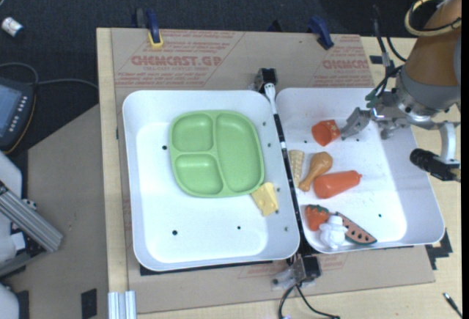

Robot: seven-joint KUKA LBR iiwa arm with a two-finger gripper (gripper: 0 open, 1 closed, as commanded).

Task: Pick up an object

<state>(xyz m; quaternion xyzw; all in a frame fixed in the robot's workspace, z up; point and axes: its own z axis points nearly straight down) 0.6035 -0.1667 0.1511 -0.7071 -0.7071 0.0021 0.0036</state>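
Claw [350,125] by orange block [325,132], rt bin [410,226] (green tray [217,154] left).

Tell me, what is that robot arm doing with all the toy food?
The robot's arm reaches in from the right, and its end effector sits low over the right bin, right beside a small orange-red toy. It looks set to grab that toy, but nothing is lifted yet. Nearby lie a toy drumstick, an orange pepper and a watermelon slice. The left bin holds a green divided plate and a yellow piece.
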